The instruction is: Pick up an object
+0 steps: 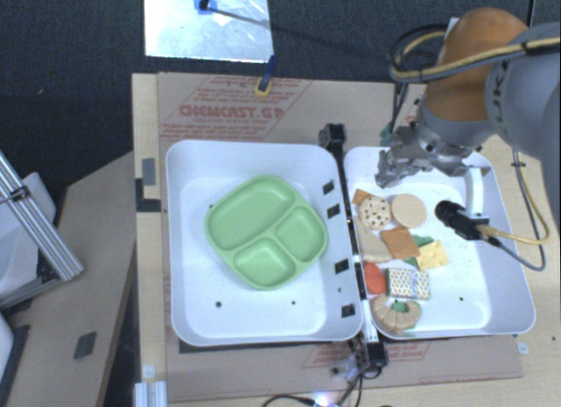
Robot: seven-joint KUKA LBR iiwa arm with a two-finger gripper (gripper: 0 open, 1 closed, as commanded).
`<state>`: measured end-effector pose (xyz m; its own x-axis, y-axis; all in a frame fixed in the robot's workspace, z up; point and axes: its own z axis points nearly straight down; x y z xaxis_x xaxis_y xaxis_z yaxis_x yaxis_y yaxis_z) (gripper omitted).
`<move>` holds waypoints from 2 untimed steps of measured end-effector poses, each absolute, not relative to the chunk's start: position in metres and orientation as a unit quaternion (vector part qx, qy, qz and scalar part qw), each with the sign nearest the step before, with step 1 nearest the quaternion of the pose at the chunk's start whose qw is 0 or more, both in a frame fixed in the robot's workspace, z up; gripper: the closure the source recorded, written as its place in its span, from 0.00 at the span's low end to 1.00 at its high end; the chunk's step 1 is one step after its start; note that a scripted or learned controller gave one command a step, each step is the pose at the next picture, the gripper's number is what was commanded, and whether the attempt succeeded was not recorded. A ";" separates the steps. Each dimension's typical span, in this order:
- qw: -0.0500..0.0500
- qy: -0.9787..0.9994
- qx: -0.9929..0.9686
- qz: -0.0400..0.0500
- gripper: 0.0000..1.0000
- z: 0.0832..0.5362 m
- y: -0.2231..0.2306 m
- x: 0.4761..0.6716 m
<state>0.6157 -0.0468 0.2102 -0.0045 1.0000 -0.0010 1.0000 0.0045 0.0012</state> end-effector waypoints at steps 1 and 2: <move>0.000 0.709 0.706 0.000 1.00 0.230 -0.010 0.600; 0.001 0.709 0.705 0.001 1.00 0.233 0.002 0.599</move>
<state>0.5995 0.0022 0.2330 -0.0062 1.0000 0.0006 1.0000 0.0062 0.0021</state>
